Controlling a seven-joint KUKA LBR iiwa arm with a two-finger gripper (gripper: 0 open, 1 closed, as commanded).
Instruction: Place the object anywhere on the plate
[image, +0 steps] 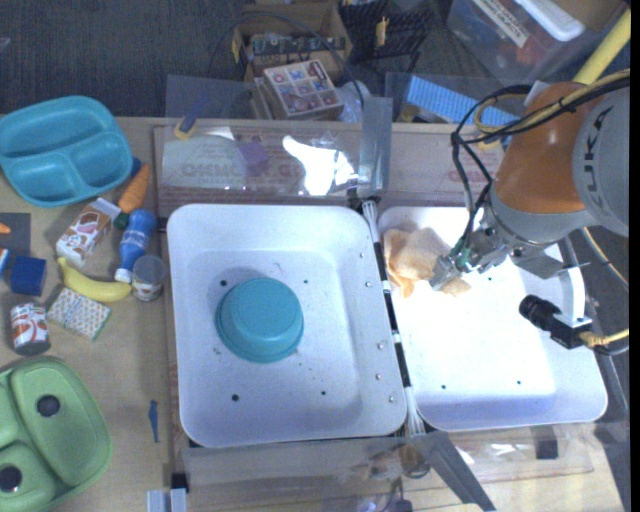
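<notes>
bread (415, 258) lies under the fingers (447, 270), their state unclear, apart from the teal plate (260, 319).

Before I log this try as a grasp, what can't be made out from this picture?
- Gripper fingers: too small and washed out by glare in the right bin, camera view.
- Pale tan object: blurred, its kind unclear; the gripper overlaps its right end.
- Blue upturned dish in the left bin: its inside faces down.
</notes>
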